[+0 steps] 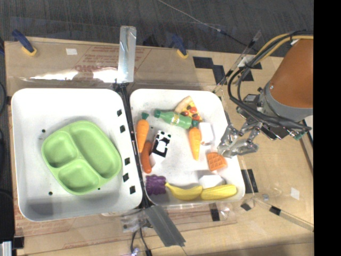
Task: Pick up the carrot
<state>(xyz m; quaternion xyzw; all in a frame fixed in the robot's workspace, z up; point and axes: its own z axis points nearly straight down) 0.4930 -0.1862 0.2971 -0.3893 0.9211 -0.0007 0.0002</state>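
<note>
The pincer [238,144] hangs over the right rim of the right bin [228,108], metal fingers splayed apart and gripping nothing. Behind it, the grey arm [290,97] with its orange band comes in from the right, cables looping above.

Now the carrots, and there are two of them. The nearer carrot [195,141] lies just left of the pincer, inside the bin: orange, tapered, with a bit of green at its top end. Its long axis runs nearly straight up and down the view, fat end away from us, tip pointing toward the near edge. The second carrot [142,133] sits well to the pincer's left, against the bin's left wall, same orange body, green cap at the far end, tip also pointing near. Just below it lies a red-orange sausage [146,158], almost in line.

Between the two carrots: a black-and-white block [161,143]. Beyond the nearer carrot, a green bottle [174,118] lies across, with a pizza slice [187,107] past it. Right below the pincer, a waffle [216,161]. Further toward us and left, corn [218,192], a banana [183,191] and grapes [155,184] line the near wall.

Far left of the pincer, the left bin [32,111] holds a green divided plate [81,156]. Both bins rest on the tabletop [277,196].
</note>
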